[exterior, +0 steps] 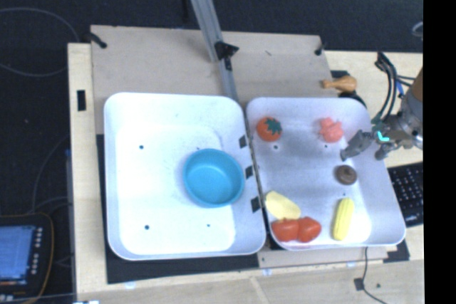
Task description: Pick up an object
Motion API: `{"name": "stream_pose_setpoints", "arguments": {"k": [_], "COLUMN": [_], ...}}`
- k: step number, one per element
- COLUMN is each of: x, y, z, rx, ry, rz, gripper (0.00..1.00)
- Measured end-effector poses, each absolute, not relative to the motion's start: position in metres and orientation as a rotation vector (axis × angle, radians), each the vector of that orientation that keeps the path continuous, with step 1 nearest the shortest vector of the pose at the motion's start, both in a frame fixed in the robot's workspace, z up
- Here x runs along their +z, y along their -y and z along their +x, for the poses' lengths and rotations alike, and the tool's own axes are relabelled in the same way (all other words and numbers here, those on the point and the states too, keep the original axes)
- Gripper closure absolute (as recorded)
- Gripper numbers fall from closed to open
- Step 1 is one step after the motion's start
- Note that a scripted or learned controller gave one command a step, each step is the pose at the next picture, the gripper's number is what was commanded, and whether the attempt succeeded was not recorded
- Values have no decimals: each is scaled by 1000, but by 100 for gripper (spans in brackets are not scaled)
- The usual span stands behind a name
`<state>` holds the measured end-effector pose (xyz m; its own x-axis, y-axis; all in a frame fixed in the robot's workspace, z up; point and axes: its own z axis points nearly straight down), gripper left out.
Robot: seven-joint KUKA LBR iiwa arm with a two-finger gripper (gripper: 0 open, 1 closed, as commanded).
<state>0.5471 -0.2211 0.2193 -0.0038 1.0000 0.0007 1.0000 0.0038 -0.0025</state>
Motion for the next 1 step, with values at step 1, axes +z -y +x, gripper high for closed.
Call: {"name": "stream_pose_setpoints", "arguments": {"k": [1], "x": [221], "y": [221], "z": [548], "rx": [-1], "ry": [2227], "rz": [-2218], "gripper": [0]}}
